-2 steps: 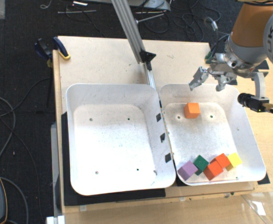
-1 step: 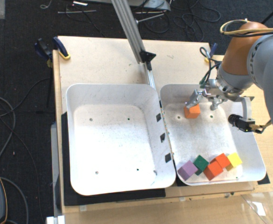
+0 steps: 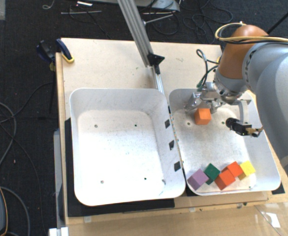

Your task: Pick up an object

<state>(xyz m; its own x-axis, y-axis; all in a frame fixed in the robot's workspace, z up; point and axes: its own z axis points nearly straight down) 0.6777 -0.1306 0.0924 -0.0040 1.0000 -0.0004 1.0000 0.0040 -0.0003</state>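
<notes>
My gripper (image 3: 203, 110) hangs over the far left part of the right bin (image 3: 217, 146), below the orange wrist band. Its fingers are shut on an orange cube (image 3: 202, 117), which shows just under the metal finger parts. At the near edge of the same bin lies a row of blocks: a purple cube (image 3: 198, 179), a green cube (image 3: 212, 172), two orange-red cubes (image 3: 225, 180) and a yellow cube (image 3: 247, 168).
The left bin (image 3: 115, 98) stands beside the right one, with a raised divider edge (image 3: 172, 136) between them. An aluminium post (image 3: 136, 26) slants up from the bench behind the bins. A blue and yellow clamp (image 3: 60, 50) grips the bench's far left corner.
</notes>
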